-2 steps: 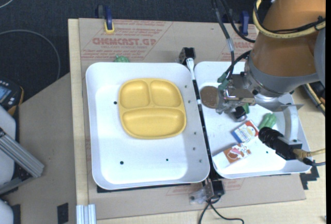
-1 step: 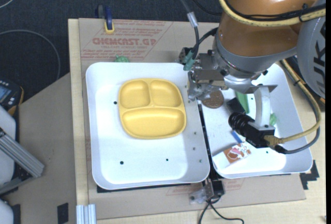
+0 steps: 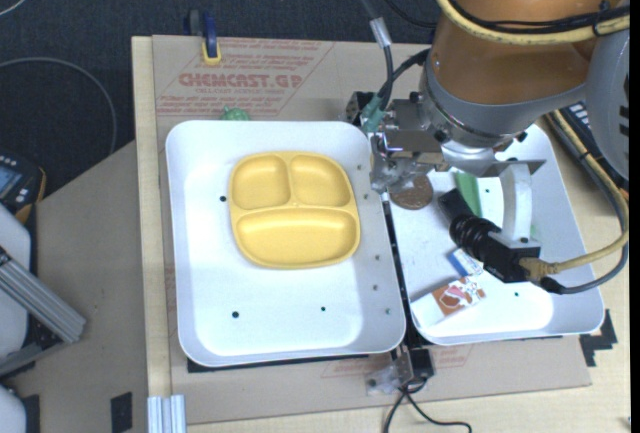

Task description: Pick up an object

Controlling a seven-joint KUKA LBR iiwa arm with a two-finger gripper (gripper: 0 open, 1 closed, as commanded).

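Note:
My gripper (image 3: 392, 171) hangs low over the near-left corner region of the right bin (image 3: 560, 316), close to the wall shared with the left bin. A brown round disc (image 3: 412, 192) lies right beside and partly under it; whether it is held cannot be told. A green object (image 3: 468, 193) and a white curved piece (image 3: 516, 206) lie further right in the same bin. A small red, white and blue packet (image 3: 460, 296) rests near the bin's front. A yellow divided plate (image 3: 295, 209) sits in the left bin (image 3: 200, 251).
The big orange and grey arm body (image 3: 530, 11) covers the back of the right bin. A blue and yellow clamp (image 3: 208, 36) sits on the board's far edge, and a small green bit (image 3: 235, 113) lies behind the left bin.

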